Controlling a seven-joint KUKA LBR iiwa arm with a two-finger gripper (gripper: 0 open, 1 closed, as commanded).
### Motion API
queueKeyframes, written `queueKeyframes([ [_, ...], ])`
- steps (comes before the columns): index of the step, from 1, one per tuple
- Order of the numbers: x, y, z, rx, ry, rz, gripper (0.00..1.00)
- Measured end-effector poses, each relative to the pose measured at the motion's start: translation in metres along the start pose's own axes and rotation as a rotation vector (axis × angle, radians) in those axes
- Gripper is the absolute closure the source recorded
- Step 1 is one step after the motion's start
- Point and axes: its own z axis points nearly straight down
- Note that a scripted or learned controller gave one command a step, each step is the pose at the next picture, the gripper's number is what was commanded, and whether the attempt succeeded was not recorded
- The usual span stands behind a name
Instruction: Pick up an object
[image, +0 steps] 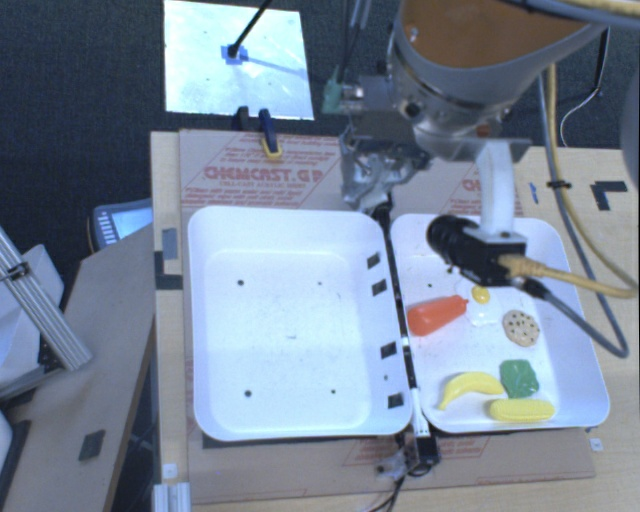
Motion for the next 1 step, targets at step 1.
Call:
queueKeyframes([
  [1,-0.0034,0.0004,-0.0116,-0.002,0.001,0.004,1.00],
])
